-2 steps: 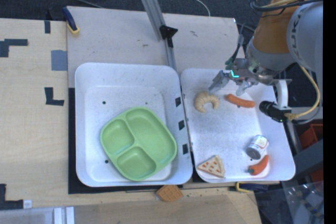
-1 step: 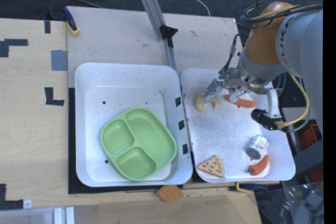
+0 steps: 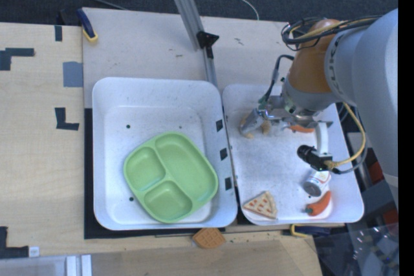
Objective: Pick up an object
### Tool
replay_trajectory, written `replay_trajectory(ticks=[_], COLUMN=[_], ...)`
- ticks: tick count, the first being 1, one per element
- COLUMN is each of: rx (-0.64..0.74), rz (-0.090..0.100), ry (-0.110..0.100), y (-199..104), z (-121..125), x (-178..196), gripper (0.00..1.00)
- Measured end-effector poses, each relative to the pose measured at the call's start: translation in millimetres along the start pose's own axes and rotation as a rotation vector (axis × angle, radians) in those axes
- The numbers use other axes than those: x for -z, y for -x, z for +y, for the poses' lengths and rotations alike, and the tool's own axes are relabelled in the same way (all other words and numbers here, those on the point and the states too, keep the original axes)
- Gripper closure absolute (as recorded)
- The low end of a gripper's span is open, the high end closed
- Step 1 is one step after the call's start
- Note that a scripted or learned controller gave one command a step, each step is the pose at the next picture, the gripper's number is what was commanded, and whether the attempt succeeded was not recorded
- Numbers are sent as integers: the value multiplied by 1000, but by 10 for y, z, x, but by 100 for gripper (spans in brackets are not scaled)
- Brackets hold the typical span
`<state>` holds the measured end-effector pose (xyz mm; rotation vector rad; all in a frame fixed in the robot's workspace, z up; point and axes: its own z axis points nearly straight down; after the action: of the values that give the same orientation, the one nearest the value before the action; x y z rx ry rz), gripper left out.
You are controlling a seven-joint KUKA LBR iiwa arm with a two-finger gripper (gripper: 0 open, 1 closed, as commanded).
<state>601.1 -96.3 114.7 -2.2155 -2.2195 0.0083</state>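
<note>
- Pincer (image 3: 253,124) hangs low over the right bin (image 3: 284,203); whether it grips anything I cannot tell.
- Pizza slice toy (image 3: 261,205) and orange carrot toy (image 3: 319,205) lie near the front wall, likely candidates.
- Green divided plate (image 3: 170,176) sits in the left bin (image 3: 110,139).

One fixed camera hangs above the counter (image 3: 39,139) and looks down at a slant, far enough back to take in both white bins whole. The left bin (image 3: 103,158) sits near the middle of the frame, the right bin (image 3: 278,165) beside it. The arm (image 3: 362,61) enters from the right edge.
</note>
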Motion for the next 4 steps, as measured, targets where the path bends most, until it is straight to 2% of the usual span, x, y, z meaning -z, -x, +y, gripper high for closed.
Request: replay_trajectory(ticks=[1,2,4], rx=[0,1,0], rz=[-1,-1,-1], ry=[7,7,11], y=[-6,-13,29], z=[7,7,-27], x=[-253,-149,933], gripper=[0,100,100])
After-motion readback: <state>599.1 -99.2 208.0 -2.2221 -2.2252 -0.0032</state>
